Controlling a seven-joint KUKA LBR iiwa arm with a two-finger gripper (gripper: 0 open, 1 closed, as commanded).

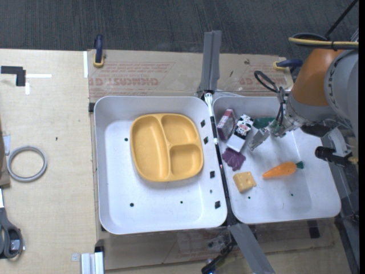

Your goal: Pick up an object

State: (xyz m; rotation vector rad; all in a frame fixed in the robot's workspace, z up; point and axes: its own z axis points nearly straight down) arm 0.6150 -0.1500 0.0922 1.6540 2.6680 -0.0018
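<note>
Orange toy carrot [280, 170] with a green top lies in the right white bin [319, 207], beside a yellow cheese-like wedge [244, 181] and purple toy piece [234, 158]. We see our two-finger gripper [258, 139] low over that bin, near a black-and-white carton [243, 127]; its state we cannot tell. A yellow divided plate [167, 147] sits in the left white bin [114, 210].

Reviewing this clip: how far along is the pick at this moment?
Nothing is picked yet. The gripper is low in the right bin, near the small cartons, with nothing seen between its fingers. The carrot, cheese piece and purple toy lie on the floor. Grasp and lift remain.
</note>
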